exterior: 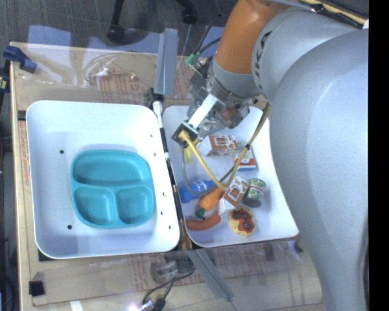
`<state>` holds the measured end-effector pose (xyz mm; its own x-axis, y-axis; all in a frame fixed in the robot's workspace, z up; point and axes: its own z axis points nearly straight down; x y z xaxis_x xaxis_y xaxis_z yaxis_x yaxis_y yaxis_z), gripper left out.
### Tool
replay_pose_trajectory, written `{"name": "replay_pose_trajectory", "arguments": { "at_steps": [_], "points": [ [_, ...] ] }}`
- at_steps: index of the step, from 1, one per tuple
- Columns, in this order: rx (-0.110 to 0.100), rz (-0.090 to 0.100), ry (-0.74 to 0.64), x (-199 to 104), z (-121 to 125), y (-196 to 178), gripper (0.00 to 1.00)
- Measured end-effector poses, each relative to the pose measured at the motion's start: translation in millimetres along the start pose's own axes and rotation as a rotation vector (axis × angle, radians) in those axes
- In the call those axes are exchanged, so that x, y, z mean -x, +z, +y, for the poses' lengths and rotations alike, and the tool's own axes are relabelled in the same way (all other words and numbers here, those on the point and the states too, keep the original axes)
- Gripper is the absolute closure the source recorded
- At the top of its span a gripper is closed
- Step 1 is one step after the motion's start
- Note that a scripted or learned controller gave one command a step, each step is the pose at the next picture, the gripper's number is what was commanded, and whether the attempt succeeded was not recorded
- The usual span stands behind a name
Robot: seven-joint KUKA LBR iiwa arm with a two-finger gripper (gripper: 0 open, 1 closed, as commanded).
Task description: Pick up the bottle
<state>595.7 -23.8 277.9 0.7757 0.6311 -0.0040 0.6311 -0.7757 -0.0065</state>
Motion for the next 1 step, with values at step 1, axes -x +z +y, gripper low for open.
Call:
{"name": "replay_pose_trajectory", "arguments": {
  "at_steps": [1],
  "points": [
    [0.002, 0.000, -0.024, 107.4, 64.0, 68.5, 1.00]
  ]
}}
